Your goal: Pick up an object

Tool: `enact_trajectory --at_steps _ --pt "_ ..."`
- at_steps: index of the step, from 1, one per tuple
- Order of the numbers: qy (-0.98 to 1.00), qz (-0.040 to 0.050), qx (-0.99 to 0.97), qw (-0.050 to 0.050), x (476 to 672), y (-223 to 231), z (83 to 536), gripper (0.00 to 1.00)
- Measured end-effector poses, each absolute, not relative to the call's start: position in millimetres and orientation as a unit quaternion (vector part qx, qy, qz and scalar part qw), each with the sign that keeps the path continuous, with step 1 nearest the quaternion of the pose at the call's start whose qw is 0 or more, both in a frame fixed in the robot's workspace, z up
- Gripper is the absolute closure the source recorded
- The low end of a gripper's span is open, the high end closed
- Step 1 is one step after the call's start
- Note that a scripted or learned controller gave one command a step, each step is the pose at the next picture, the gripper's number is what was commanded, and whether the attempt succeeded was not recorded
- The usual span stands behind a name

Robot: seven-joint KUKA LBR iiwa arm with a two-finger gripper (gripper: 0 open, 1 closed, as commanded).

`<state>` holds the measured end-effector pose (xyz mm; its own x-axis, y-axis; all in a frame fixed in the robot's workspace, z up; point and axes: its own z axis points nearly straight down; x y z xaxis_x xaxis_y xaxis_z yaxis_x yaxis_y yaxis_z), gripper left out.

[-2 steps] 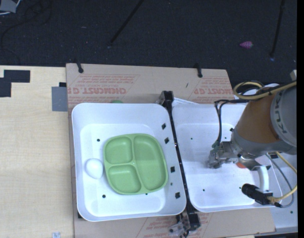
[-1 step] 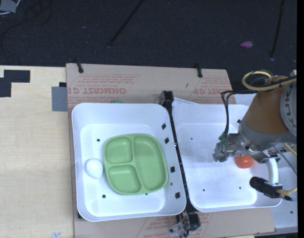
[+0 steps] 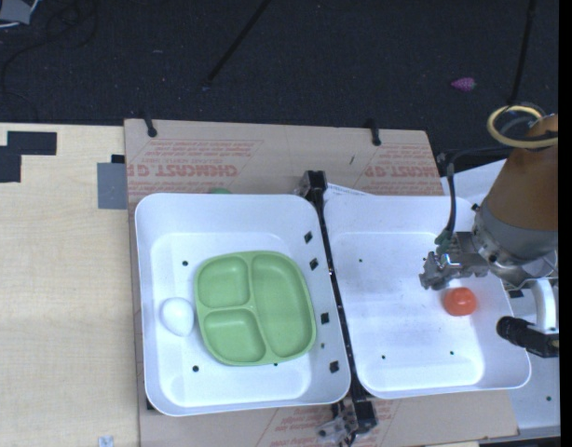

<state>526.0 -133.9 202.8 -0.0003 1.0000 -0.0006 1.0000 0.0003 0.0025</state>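
Arm low over the right bin (image 3: 398,380), beside a red ball (image 3: 460,301)

The ball lies near that bin's right wall, just beside and below the gripper (image 3: 440,270) — off-centre enough that a descent could nudge it away, since round things roll. The arm reaches in from the right, wrist tipped down toward the bin floor; how the gripper is set cannot be told. The left bin (image 3: 165,380) holds a green tray (image 3: 255,307) and a white egg (image 3: 178,316).
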Motion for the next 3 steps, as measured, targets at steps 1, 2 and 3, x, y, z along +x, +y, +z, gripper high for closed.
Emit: enact_trajectory --at_steps 1,2,3 --pt "0.707 0.0005 0.707 0.001 532.1 -135 246 1.0" --pt "0.707 0.0004 0.707 0.001 532.5 -135 299 1.0" --pt "0.708 -0.0004 0.706 -0.002 528.8 -87 296 1.0"
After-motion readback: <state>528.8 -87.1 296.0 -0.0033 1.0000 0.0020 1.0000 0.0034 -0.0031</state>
